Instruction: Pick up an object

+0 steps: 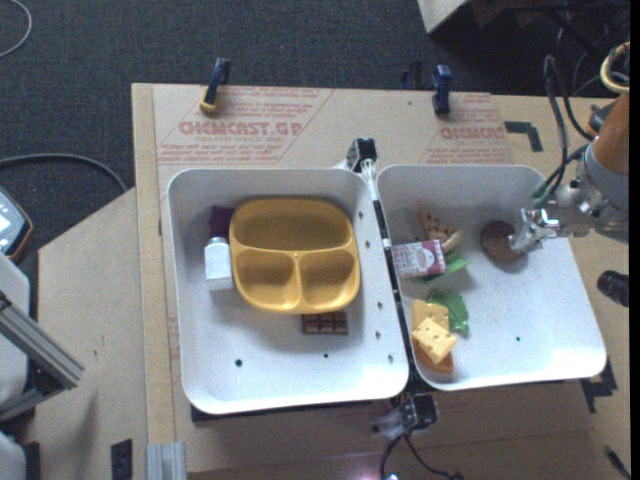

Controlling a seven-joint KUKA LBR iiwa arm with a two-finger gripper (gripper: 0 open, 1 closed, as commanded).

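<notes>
**Here: approach to a brown disc in the right bin**

Shown from above at a slant: gripper [524, 236] low over the right bin [560, 353], tips touching or just above the round brown object [497, 241] near the far wall. Finger state impossible to tell. Best centred on the disc before closing, kept off the bin wall. Well apart: pink carton [419, 258], cheese wedge [433, 339], green leaves [455, 309]. Left bin [250, 383]: yellow divided tray [295, 253], white bottle [218, 262].
</notes>
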